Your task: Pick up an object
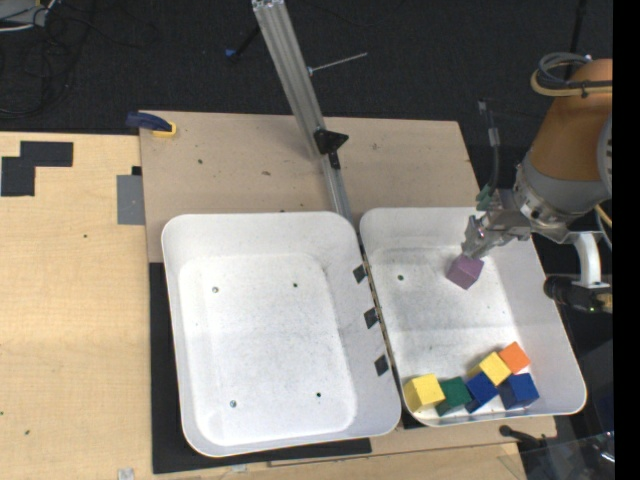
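Near corner of right bin (560, 368): cluster of blocks (478, 383), untouched. Farther in, gripper (478, 246) pinches top of purple block (464, 270), which hangs tilted above bin floor. Edge grip looks shallow; a jolt could drop it.

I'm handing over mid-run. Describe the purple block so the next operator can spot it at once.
Take the right-hand white bin, the one nearer the arm. The purple block is in its upper middle, tilted, right under the gripper. It is the only purple piece and sits alone, far from the yellow, green, blue and orange blocks bunched at that bin's front edge.
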Robot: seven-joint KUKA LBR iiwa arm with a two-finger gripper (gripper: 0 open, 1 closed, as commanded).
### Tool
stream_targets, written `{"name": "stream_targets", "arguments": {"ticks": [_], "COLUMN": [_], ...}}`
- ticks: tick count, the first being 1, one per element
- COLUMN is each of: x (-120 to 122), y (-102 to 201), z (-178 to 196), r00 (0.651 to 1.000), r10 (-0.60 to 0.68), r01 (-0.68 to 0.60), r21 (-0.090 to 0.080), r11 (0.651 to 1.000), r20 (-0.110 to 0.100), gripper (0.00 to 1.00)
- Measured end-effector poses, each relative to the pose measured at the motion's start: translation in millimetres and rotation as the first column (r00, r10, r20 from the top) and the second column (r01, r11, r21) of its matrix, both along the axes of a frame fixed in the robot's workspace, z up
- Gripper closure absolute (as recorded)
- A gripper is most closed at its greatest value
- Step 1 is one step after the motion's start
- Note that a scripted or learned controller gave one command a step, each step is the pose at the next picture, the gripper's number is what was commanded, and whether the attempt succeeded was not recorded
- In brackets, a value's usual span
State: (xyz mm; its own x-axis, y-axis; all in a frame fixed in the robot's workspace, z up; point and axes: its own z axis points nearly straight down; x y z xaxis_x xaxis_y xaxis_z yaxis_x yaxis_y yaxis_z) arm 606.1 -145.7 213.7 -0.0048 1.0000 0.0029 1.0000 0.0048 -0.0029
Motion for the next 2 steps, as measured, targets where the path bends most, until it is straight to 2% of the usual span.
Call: {"name": "stream_targets", "arguments": {"ticks": [2], "x": [10.9], "y": [121.0], "z": [17.5], "r00": [1.0], "r10": [0.0], "r01": [0.0], "r21": [0.0], "r11": [1.0], "r20": [0.002], "gripper": [1.0]}}
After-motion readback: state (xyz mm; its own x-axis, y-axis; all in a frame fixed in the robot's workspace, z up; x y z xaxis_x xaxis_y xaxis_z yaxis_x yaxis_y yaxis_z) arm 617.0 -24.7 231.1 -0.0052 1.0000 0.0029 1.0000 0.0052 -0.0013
